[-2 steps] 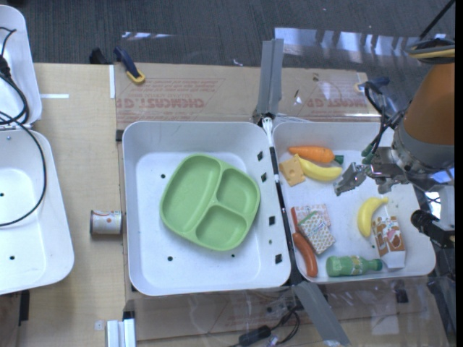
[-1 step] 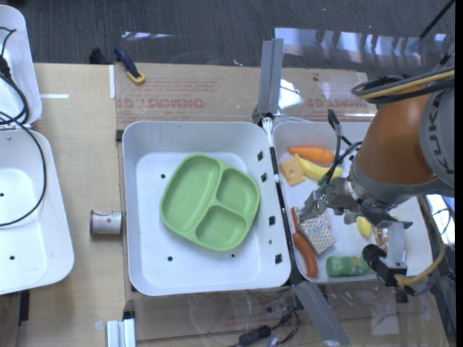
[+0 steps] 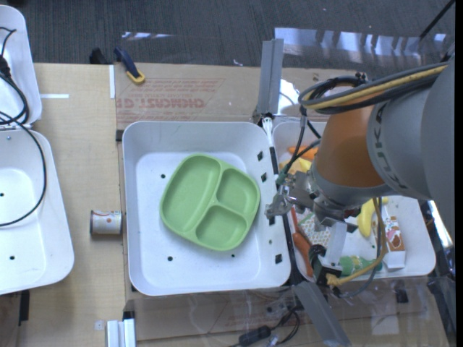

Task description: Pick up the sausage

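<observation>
My gripper (image 3: 317,226) hangs low over the left part of the right bin (image 3: 427,246), under the orange band of the arm. The wrist body hides most of what lies beneath it. A thin reddish-orange piece (image 3: 299,242), which looks like the sausage, lies along the bin's left wall just left of the gripper, partly hidden. I cannot tell if it touches the gripper.
The left bin (image 3: 134,208) holds a green divided plate (image 3: 210,202). In the right bin lie a yellow banana (image 3: 367,219), a small carton (image 3: 391,238), a green item (image 3: 350,264) and an orange item (image 3: 304,152). A small can (image 3: 106,223) lies on the bench to the left.
</observation>
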Robot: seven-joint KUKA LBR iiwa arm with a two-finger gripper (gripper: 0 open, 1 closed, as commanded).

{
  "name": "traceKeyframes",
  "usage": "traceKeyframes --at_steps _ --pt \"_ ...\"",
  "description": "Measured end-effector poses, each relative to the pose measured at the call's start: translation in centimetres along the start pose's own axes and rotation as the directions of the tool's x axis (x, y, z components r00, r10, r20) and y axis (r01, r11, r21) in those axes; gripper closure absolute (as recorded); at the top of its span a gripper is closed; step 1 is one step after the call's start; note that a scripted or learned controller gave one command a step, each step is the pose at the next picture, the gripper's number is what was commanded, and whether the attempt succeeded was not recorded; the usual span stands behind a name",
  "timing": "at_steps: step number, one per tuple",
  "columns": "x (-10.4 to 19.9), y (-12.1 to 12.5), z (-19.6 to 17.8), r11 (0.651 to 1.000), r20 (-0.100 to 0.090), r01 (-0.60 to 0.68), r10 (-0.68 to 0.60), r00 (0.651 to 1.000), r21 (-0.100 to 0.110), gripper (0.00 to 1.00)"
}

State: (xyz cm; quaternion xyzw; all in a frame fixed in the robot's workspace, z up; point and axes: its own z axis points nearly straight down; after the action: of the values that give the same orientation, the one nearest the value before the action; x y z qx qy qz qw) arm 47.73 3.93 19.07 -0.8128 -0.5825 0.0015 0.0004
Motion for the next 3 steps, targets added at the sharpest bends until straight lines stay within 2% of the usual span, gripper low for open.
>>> traceKeyframes --at_steps 1,2,3 --pt "0.0 0.0 0.0 1.0 0.0 0.0 0.0 1.0 0.0 0.0" --pt "4.6 -1.1 5.0 0.936 0.012 -0.351 0.352 0.936 -0.031 0.0" --pt "4.0 1.9 8.2 0.92 0.021 -0.392 0.392 0.92 -0.031 0.0"
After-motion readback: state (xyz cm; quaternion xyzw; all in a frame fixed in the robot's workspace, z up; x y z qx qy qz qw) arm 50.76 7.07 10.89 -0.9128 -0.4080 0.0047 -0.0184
